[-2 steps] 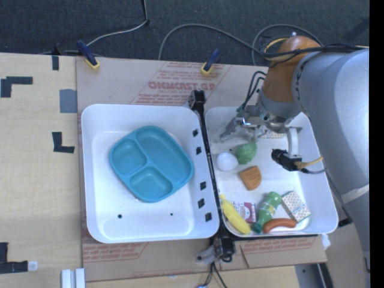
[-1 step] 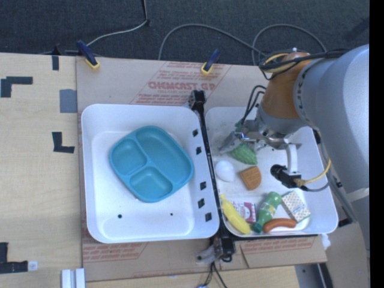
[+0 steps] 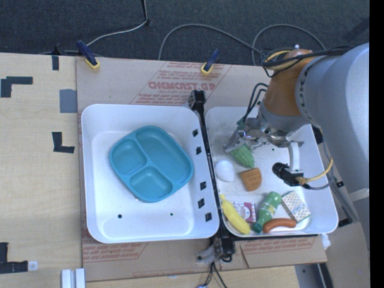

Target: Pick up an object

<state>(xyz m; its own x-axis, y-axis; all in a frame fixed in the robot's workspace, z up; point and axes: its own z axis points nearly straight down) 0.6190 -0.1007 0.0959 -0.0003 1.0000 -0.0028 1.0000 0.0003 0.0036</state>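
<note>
— So, where is the gripper (image 3: 239,141) relative to the green toy vegetable (image 3: 243,155)?
— Low in the right bin (image 3: 327,215), near its far left part. Its metal fingers (image 3: 231,144) sit right at the upper end of the green toy vegetable, touching or nearly so. Whether they are spread or pinching it, I cannot tell; the wrist and the orange band (image 3: 282,95) cover most of the view from above.

— Which way does the vegetable lie?
— Its long axis runs slantwise, from the upper left by the fingers down toward the lower right, and the broader end looks to be the lower one.

— What else lies around it?
— Just below and left of it, a white egg-shaped piece (image 3: 225,171) beside the bin's left wall. Below and right of it, a tan bread-like block (image 3: 251,179). Well below, along the bin's near edge: a yellow banana (image 3: 235,216), a small pink-and-white carton (image 3: 246,209), a green bottle (image 3: 267,209), a red sausage (image 3: 279,224) and a pale checkered packet (image 3: 296,205).

— And the left bin (image 3: 99,221)?
— It holds a blue divided plate (image 3: 151,163) with three compartments, set slantwise, well left of the vegetable.
</note>
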